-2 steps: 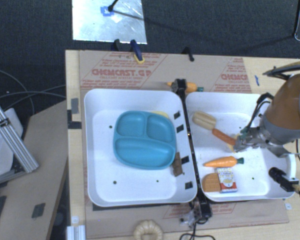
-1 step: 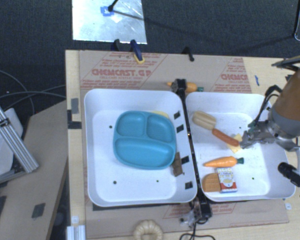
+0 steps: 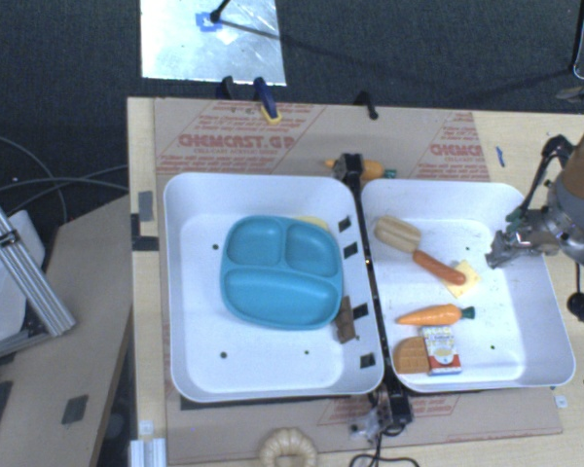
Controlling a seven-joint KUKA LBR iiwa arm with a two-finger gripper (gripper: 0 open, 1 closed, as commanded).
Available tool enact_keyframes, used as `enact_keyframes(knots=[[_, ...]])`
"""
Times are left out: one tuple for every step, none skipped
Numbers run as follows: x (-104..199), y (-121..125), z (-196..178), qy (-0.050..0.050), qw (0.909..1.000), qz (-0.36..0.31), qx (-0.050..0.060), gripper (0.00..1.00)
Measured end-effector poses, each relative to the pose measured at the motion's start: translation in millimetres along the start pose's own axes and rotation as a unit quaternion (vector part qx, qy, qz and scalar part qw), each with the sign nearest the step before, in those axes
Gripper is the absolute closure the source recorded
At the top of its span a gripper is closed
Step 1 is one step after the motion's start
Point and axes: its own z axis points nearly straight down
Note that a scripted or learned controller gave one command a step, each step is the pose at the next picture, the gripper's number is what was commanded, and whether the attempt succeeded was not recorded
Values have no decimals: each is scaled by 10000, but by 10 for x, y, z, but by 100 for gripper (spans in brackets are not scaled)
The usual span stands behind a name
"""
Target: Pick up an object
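Cardboard-topped bench (image 3: pixel 273 129) carries two white bins; left bin (image 3: pixel 190 358) holds a blue divided plate (image 3: pixel 280 270). Right bin (image 3: pixel 535 353), beside it, holds hot dog (image 3: pixel 420 248), toy carrot (image 3: pixel 431 314), small carton (image 3: pixel 441 348), cookie (image 3: pixel 410 355). Gripper (image 3: pixel 501 251) hovers over the right bin's right side, nothing between its fingers; finger state unclear.
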Motion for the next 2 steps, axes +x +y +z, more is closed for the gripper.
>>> enact_keyframes(knots=[[0, 11, -220, 9, 10000, -2, 20, 100], [546, -60, -310, 18, 10000, -28, 22, 100]])
